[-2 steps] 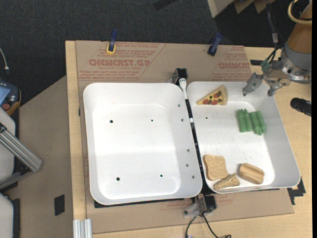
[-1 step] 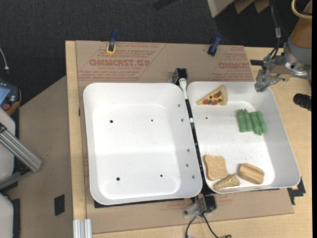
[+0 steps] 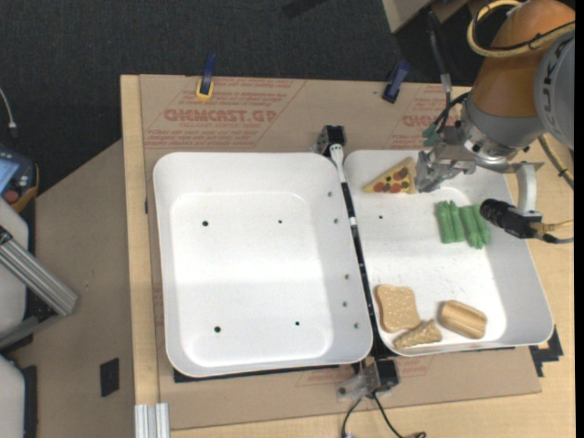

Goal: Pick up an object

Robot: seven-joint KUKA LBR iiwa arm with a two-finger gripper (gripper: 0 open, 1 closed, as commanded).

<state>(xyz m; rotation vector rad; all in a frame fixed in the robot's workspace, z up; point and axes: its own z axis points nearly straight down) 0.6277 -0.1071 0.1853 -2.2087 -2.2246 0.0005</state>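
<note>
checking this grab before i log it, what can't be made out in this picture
- Pincer, camera view: its tips are small and dark beside the pizza slice; open or shut cannot be told, nor whether it touches the slice.
- Arm, camera view: cut off by the top and right edges.
- Cracker, camera view: it lies against the toast; overlap cannot be told.
- Green beans: too small to count.

Two bins sit side by side on the table (image 3: 137,245). In the right bin (image 3: 511,322): pizza slice (image 3: 391,179) far corner, beans (image 3: 460,224) mid-right, toast (image 3: 397,306) and roll (image 3: 462,318) up front. The pincer (image 3: 435,177) hangs just right of the pizza slice.
</note>
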